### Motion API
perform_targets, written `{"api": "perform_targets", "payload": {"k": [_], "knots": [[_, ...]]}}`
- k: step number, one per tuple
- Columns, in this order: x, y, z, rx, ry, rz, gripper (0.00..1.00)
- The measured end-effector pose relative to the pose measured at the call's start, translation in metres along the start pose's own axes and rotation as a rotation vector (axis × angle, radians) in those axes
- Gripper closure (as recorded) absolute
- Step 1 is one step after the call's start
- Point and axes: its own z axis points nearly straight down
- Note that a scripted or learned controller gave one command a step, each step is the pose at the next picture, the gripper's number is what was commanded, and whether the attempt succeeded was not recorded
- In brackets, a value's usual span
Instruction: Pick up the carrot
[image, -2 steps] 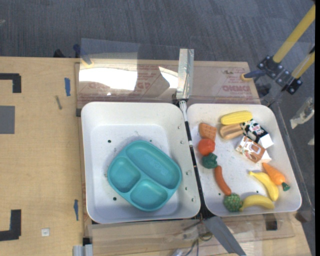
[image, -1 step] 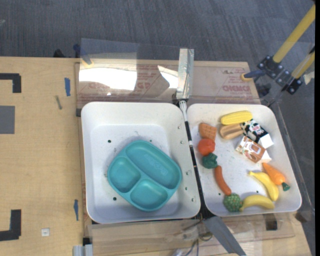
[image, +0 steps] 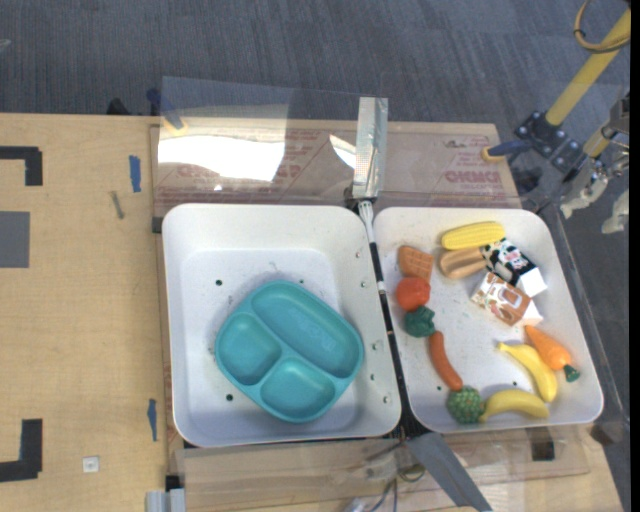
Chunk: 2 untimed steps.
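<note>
At the near rim of the right-hand shallow white bin (image: 577, 300) lie a small green broccoli floret (image: 464, 405) and a curved yellow banana (image: 516, 403). Just behind them is the short orange carrot with a green stub (image: 549, 347), close to the bin's right wall and touching a second yellow banana (image: 533, 367). A grasp there could well catch that banana too, or be blocked by the wall.

Farther left, a long red-orange vegetable (image: 445, 360) looks much like a carrot, so the program might pick it by mistake. Behind the carrot, a small printed carton (image: 501, 299) crowds the approach from the far side.

The left bin holds a teal divided plate (image: 288, 348), well apart. Whether the gripper is open, or has hold of anything, cannot be told.
</note>
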Motion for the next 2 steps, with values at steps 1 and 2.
{"api": "perform_targets", "payload": {"k": [1, 2], "knots": [[-0.002, -0.002, -0.017, 0.017, -0.005, 0.003, 1.0], [-0.013, -0.034, -0.068, 0.014, 0.0, -0.2, 1.0]]}}
